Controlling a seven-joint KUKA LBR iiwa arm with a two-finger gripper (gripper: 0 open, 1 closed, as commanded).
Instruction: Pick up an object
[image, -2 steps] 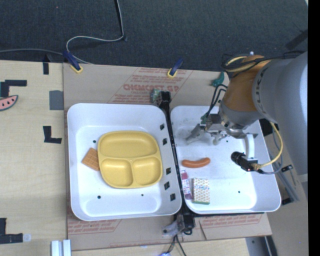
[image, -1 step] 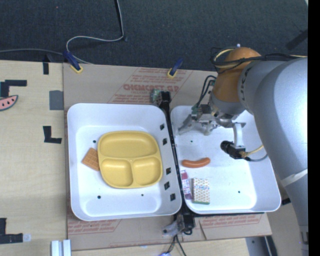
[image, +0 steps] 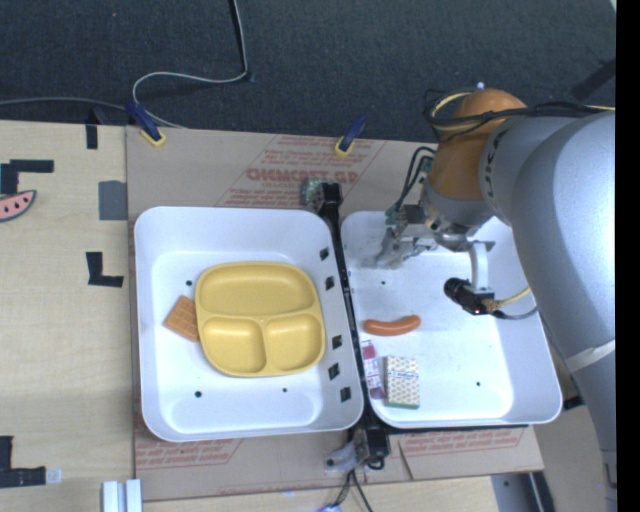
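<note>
Seemingly the hand (image: 392, 250) hovers over the right bin (image: 520, 395), its tips blurred.

Legible text: none. Cardboard sheet (image: 280, 175) under the bins: red printed lettering along far and near edges, too blurred to read. Small box (image: 403, 382) in right bin (image: 520, 395): printed pattern, wording too small to tell.

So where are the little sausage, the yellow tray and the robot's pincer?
sausage (image: 391, 324), camera view, middle of its length.
yellow tray (image: 262, 317), camera view, ridge between its compartments.
pincer (image: 392, 250), camera view, between its fingertips.
</note>
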